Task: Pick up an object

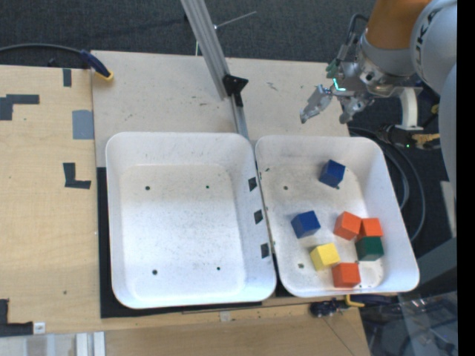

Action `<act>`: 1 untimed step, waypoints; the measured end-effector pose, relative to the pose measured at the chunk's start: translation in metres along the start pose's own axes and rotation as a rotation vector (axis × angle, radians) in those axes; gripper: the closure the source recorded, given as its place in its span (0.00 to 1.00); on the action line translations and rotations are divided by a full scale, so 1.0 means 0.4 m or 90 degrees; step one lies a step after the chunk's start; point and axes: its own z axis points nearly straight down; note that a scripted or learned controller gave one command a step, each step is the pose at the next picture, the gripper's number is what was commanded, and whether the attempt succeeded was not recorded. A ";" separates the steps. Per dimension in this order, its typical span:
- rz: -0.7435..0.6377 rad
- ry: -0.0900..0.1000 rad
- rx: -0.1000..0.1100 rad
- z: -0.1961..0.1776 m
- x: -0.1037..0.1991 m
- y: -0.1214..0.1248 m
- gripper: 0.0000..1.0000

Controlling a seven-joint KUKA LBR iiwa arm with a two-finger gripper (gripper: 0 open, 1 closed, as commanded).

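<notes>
One camera here, fixed high above the bench point(171, 95) and looking down at a slant. It sits back far enough to take in both bins whole: the left bin point(119, 221) lies near the frame's centre, the right bin point(386, 191) just beside it towards the right. Beyond the left bin, the view runs past the bench's far edge to dark floor along the top. The arm point(415, 21) comes in above the right bin, at the upper right corner, cut off by the frame.
</notes>
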 end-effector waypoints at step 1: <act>-0.001 -0.001 -0.003 -0.008 -0.001 0.002 0.00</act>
